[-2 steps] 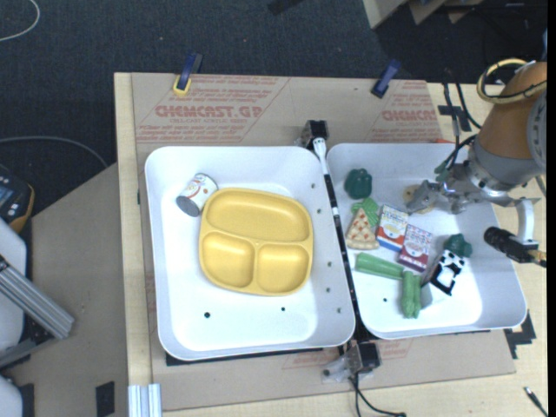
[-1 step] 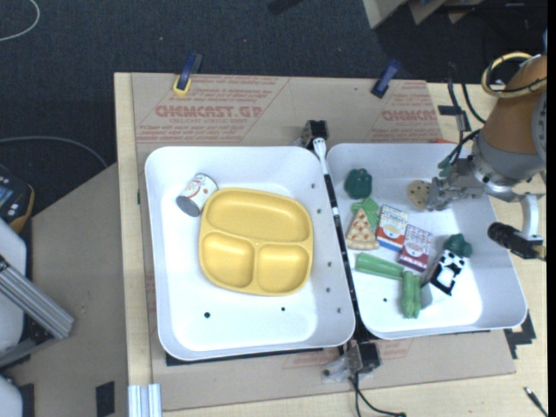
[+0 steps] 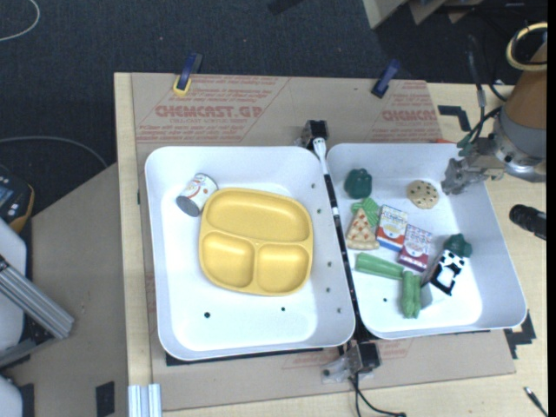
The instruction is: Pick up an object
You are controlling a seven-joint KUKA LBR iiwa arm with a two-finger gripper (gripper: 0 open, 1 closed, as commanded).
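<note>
Grey metal two-finger claw [image 3: 459,177] hangs over the right white bin's [image 3: 495,311] upper right corner, nothing between its fingers; whether they are apart or together, I cannot tell. Round tan cookie [image 3: 424,194] lies just left of it. Yellow three-compartment plastic tray [image 3: 256,240] sits in the left white bin [image 3: 165,259].

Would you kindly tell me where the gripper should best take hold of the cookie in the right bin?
Probably across its round rim, coming straight down: the cookie lies flat and apart from the other toys, with bare right bin floor around it.
</note>
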